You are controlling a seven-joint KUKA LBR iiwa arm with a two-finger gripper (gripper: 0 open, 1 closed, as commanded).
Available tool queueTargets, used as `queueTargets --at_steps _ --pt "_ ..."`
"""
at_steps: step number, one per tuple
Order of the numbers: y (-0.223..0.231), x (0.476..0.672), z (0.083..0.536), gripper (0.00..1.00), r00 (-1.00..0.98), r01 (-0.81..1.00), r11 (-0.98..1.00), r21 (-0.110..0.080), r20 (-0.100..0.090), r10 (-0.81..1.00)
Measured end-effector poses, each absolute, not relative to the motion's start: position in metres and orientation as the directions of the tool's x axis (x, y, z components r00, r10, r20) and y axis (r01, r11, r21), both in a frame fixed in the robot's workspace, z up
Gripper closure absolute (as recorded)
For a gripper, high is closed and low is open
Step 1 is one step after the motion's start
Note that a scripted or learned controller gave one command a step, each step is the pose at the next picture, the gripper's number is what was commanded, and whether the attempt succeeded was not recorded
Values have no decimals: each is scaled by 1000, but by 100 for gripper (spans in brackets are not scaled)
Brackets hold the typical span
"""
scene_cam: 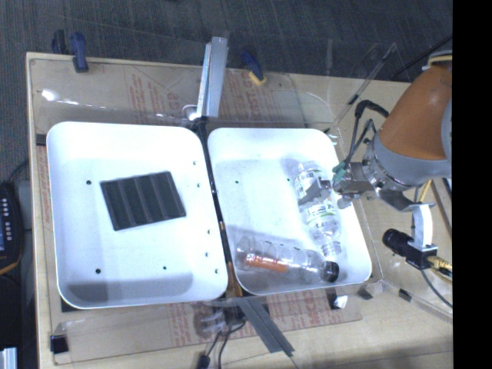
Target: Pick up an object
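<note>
Grey metal of the gripper [340, 184] sits at the right wall of the right bin [254, 148], reaching in from the arm [411, 141] with its orange band. How far the fingers are spread cannot be told, since the gripper's own body and the clutter around it blur them, and nothing can be seen caught between them.

Just beside the gripper, towards the bin's middle, lies a clear plastic bottle [317, 202] with a pale label, running along the right wall from near the far edge down towards the near right corner. Its upper end is level with the gripper and close to it; whether they touch cannot be told. A second clear bottle [284, 258] lies along the near edge of the same bin, with a dark cap at its right end (an orange strip shows through its side). The two bottles come close together near the near right corner.

That makes two bottles, both in the right bin. One dark ribbed mat [143, 199] lies flat in the left bin [73, 275], well apart from them.

Both labels are too small and blurred to read. Faint red printing on the bench [131, 79] is also unreadable.
</note>
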State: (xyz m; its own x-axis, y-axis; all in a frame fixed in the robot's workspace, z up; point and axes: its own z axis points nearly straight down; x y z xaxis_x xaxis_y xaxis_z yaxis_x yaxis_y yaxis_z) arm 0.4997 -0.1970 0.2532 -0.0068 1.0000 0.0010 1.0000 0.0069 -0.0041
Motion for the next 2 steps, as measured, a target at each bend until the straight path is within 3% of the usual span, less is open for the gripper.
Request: queueTargets --at_steps 1,2 --pt "-204 561 199 0 -31 1000 31 -4 0 1000" --pt "-209 570 191 0 -106 994 106 1 -1 994"
